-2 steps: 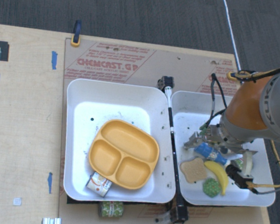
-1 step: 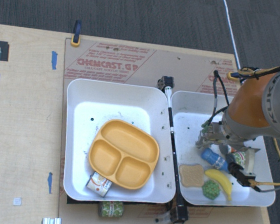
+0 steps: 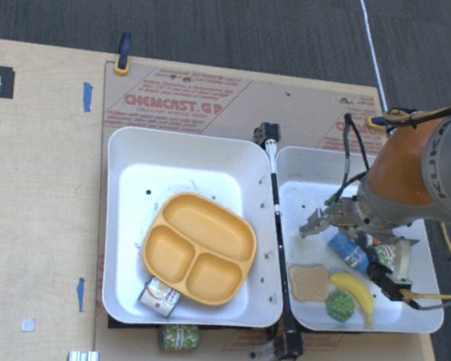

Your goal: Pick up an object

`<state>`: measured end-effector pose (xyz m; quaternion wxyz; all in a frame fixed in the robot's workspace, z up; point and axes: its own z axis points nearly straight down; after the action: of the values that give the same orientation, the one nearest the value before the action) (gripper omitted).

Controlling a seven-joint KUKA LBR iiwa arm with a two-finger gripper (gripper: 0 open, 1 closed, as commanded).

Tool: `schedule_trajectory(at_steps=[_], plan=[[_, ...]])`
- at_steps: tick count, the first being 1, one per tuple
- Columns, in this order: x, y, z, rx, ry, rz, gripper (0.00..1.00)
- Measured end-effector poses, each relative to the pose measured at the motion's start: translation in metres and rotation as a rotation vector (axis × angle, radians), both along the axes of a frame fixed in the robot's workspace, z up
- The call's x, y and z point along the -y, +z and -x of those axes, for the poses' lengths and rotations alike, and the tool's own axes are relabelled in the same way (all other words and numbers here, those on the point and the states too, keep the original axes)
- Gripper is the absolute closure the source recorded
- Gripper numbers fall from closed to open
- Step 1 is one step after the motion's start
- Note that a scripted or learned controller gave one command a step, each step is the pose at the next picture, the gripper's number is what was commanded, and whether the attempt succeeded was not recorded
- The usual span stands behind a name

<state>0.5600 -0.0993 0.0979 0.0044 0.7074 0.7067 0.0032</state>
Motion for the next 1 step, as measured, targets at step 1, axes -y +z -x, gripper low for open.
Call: schedule_trajectory(at_steps=[1], plan=[[-0.0046,-0.011,0.0489,-0.002,0.001,-0.001,0.0]])
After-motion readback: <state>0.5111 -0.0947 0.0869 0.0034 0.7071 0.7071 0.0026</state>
